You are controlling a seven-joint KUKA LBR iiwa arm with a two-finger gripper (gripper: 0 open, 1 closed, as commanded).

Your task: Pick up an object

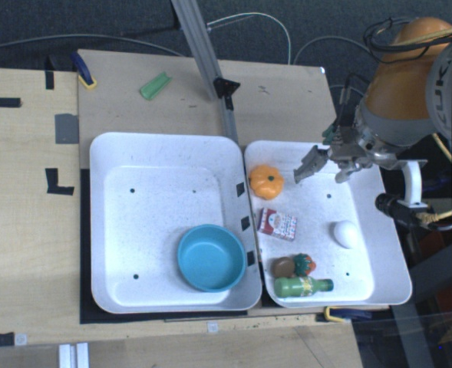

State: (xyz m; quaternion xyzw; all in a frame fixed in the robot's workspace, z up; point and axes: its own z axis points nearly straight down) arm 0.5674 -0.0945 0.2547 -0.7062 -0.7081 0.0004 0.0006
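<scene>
You have two bins side by side: the left bin (118, 205) holds a bowl (210, 257) near its right wall. In the right bin (379, 282), the pumpkin (266, 182) sits far left, the packet (277, 225) nearer, the egg (345, 234) right, the bottle (304, 286) nearest.

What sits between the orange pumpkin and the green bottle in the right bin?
In the camera view, the red-and-white packet lies between the pumpkin and the green bottle, with a small brown and red-green piece just above the bottle.
</scene>
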